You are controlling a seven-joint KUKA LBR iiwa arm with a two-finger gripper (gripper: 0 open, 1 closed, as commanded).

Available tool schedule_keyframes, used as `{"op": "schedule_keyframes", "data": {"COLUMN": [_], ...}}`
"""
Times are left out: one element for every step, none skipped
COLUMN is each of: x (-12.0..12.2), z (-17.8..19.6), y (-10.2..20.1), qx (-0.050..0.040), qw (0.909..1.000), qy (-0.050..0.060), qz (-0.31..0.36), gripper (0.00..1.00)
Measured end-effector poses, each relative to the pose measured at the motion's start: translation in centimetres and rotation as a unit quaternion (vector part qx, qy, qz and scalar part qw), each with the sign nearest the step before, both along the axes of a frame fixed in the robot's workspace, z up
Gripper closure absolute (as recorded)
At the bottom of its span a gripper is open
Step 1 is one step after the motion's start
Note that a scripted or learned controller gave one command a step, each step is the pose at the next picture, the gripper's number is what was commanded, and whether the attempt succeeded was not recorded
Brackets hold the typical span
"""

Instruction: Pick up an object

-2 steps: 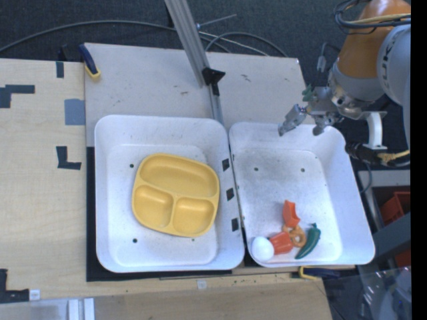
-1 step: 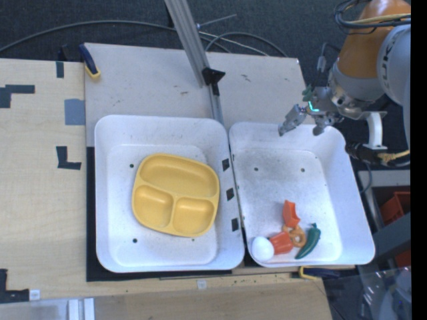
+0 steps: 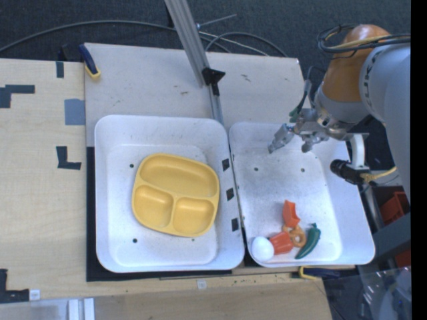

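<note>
Pincer [image 3: 291, 141] spread, holding nothing, far from toy pile [image 3: 290, 235] at 6 o'clock; could grab only air.

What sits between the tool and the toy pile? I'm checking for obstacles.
Nothing: the camera view shows bare speckled bin floor between the tool and the toy pile.

Pale bench [image 3: 153, 85], two white bins [image 3: 107, 179] side by side, blue-yellow clamp [image 3: 89, 61]

No readable text, label, brand, number or sign shows on the two shallow white plastic bins [image 3: 107, 179], the pale wooden bench [image 3: 40, 199], or anything lying on them.
</note>
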State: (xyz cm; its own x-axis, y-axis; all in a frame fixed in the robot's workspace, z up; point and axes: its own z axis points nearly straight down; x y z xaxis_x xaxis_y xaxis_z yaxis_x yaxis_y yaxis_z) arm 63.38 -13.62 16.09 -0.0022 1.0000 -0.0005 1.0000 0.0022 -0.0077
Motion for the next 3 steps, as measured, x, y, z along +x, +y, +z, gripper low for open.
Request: {"op": "schedule_keyframes", "data": {"x": [0.3, 0.2, 0.2], "z": [-4.7, -7.4, -6.3], "y": [0.6, 0.7, 0.8], "qx": [-0.0001, -0.0008, -0.0003], "qw": [1.0, 1.0, 1.0], "qy": [-0.001, -0.003, -0.003], "qz": [0.0, 0.0, 0.001], "gripper": [0.0, 0.0, 1.0]}}
